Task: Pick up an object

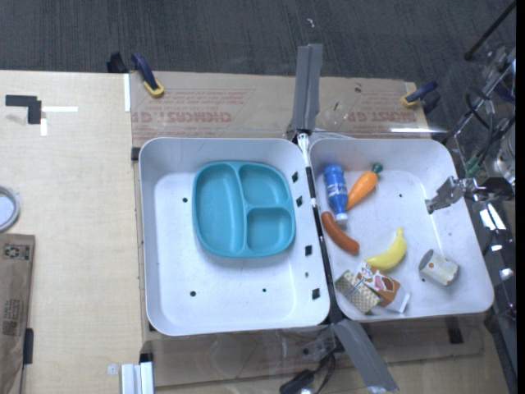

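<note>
Along the bottom edge, nearest the lens, a grey metal bracket (361, 355) is jutting out from under the two bins at a slant. Beyond it a pale wood bench (66, 220) is spreading to the left, and dark carpet (205, 15) is filling the top of the view; a cardboard sheet (221, 105) is lying under the bins, pinned by blue and yellow clamps (148, 76).

Next in size, the left white bin (164, 302) is holding a teal divided plate (244, 209), sitting flat near its middle. The right white bin (459, 294) is carrying the small items. A crumpled snack carton (367, 290) is lying at its near edge. A banana (389, 251) is curving just above it, its long axis running from lower left to upper right. A toy carrot (362, 187) is pointing its green top to the upper right, and a blue bottle (335, 189) beside it is lying almost along the bin's divider, cap toward the near side. A red sausage (339, 232) is slanting from upper left to lower right. A small white cup (438, 268) is lying on its side near the right wall.

The gripper (443, 197) is hovering over the right bin's right edge, its claw released, with nothing between its fingers.
</note>
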Robot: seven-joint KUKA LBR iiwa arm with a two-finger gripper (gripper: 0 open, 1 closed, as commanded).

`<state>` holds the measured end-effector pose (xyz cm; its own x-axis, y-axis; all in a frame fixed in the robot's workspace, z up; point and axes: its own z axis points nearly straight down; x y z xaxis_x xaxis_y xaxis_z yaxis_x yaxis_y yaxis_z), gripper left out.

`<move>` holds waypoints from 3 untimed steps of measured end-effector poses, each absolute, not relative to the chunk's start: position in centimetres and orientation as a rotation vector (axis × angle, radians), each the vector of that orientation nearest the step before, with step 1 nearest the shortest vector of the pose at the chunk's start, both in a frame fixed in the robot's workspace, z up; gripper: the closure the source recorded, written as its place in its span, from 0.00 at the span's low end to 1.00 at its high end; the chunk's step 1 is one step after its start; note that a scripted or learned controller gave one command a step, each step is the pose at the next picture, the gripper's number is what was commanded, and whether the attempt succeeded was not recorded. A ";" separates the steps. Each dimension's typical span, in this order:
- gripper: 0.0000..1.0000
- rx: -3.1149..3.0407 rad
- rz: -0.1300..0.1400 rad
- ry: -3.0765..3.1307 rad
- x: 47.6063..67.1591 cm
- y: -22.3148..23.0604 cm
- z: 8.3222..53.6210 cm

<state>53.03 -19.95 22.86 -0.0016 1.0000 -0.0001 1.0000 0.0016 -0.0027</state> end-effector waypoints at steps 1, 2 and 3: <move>0.00 -1.935 0.000 -2.475 54.3 -16.8 9.2; 1.00 -1.941 0.000 -2.471 54.3 -16.9 10.1; 1.00 -2.016 0.000 -2.409 47.7 -14.1 9.2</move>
<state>47.74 -14.10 9.18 -0.1762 0.9843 0.0003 0.9843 0.1762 -0.0002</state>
